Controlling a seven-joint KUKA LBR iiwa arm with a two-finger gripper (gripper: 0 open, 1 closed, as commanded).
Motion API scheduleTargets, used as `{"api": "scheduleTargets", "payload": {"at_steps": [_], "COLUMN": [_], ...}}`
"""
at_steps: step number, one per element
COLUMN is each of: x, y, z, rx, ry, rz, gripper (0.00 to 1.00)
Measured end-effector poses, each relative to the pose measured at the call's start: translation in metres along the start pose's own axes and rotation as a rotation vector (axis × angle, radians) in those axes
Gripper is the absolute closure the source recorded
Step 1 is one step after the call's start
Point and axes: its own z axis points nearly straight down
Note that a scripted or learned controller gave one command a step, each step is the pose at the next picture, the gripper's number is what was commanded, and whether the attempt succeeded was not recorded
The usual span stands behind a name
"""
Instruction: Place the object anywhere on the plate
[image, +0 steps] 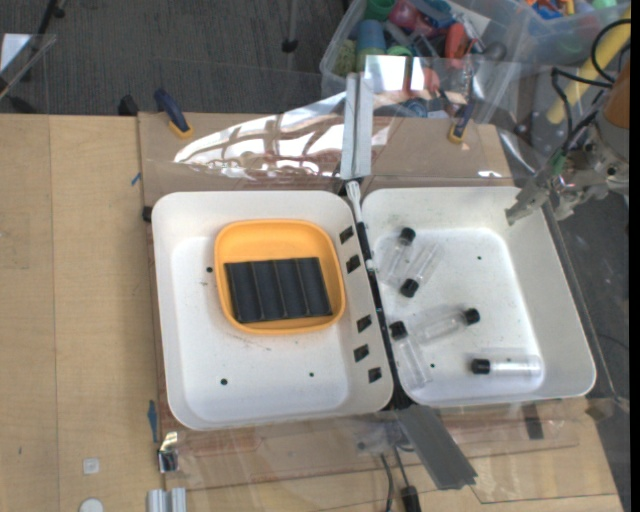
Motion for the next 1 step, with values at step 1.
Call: {"api": "scheduleTargets", "payload": {"at_steps": [1], "x": [-0.0007], "y": [0.0064], "z": [0.0031], "rx": [-0.001], "ry": [0.000], "rz": [-0.140], "gripper": [0.00]}}
